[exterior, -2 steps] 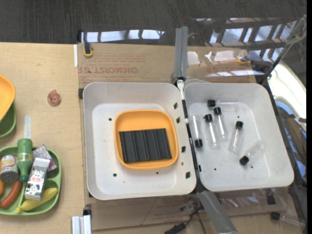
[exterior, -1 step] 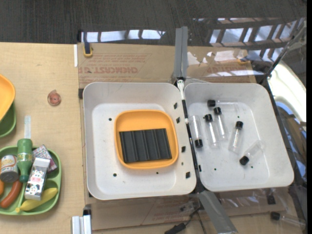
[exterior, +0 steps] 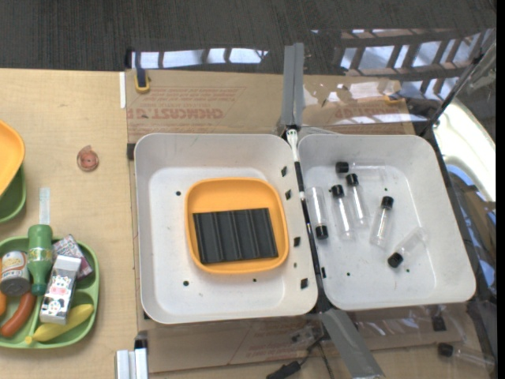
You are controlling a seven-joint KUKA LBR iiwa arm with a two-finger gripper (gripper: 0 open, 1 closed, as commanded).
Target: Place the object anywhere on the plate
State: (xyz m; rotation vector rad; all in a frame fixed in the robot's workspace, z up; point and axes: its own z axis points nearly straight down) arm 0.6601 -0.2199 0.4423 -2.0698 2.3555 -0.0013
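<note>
- Table [exterior: 71,125]: tan wood surface, carrying two shallow white bins side by side.
- Left bin [exterior: 158,212]: holds an orange plate [exterior: 235,192] near its middle, with a dark ribbed rectangular insert [exterior: 237,236] lying on it.
- Right bin [exterior: 442,235]: holds five clear vials [exterior: 355,200] with black caps, scattered and lying flat, none on the plate.
- Green tray [exterior: 83,318] of toy food at the table's lower left.
- Gripper: state cannot be told.

A dark ridged block [exterior: 235,236] covers most of the plate [exterior: 237,226], seemingly leaving only its rim.
</note>
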